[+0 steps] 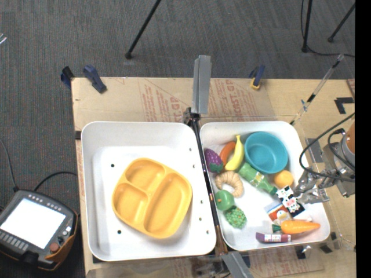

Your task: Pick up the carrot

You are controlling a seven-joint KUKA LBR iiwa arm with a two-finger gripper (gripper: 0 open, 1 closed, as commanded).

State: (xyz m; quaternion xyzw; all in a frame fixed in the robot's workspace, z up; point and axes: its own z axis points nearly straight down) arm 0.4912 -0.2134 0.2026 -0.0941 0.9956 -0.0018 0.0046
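Carrot (pixel 297 227) at bin (pixel 255 127) edge, tool (pixel 310 191) above it, open/closed can't tell.

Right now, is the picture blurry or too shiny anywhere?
In the camera view, the light is soft and even; the yellow divided plastic plate is sharp with faint sheen, the small orange toy carrot reads clearly, and the metal two-finger gripper at the right looks slightly smeared.
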